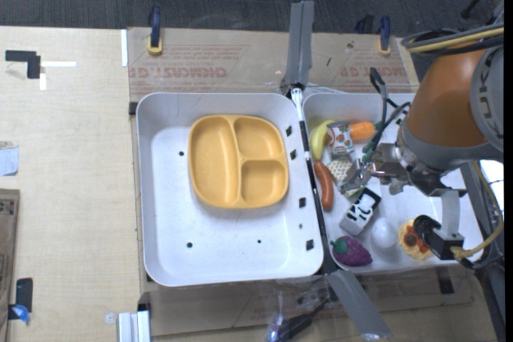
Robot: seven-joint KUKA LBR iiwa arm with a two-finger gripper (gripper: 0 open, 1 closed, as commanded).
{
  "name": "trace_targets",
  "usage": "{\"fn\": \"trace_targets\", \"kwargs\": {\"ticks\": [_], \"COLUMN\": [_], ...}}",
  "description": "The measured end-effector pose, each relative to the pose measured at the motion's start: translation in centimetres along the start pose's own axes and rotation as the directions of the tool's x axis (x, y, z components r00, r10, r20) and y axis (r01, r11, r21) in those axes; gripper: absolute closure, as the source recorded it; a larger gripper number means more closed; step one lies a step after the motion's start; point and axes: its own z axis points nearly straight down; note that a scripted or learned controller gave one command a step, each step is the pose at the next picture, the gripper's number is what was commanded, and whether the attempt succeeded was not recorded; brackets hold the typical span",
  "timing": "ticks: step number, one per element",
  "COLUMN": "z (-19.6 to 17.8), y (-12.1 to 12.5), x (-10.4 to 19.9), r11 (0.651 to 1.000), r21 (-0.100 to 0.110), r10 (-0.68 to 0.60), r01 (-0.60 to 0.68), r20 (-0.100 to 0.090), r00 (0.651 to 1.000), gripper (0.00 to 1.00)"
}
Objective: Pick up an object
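1. Legible writing: the cardboard sheet point(264, 60) across the upper centre of the frame carries red lettering, seen upside down; it appears to read "CHEMCAST GP".
2. Bins: two. The left bin point(160, 244) holds one yellow three-compartment plate point(238, 160).
3. The right bin point(353, 272) holds, one each: banana point(320, 138), orange carrot-like piece point(362, 130), small printed carton point(342, 140) (print too small to read), red sausage point(324, 183), waffle-patterned piece point(340, 170), black-and-white block point(361, 212), white egg-shaped item point(383, 234), purple toy with green top point(351, 251), yellow-and-red toy point(414, 240).
4. Clamps: two blue-handled clamps point(154, 32) on the cardboard's upper edge.
5. The gripper point(358, 176) sits low in the right bin, just above the black-and-white block; whether it is spread or pinching cannot be determined.
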Motion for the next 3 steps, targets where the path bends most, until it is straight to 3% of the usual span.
{"fn": "trace_targets", "kwargs": {"ticks": [1, 2, 3], "z": [9.7, 8.8, 0.0], "y": [0.4, 0.4, 5.0], "x": [-4.8, -4.9, 1.0], "r11": [0.994, 0.994, 0.992], "r21": [-0.005, -0.002, 0.002], "r10": [0.109, 0.113, 0.125], "r01": [-0.109, -0.113, -0.125], "r20": [-0.004, -0.004, 0.001], "r00": [0.994, 0.994, 0.992], "gripper": [0.0, 1.0, 1.0]}}
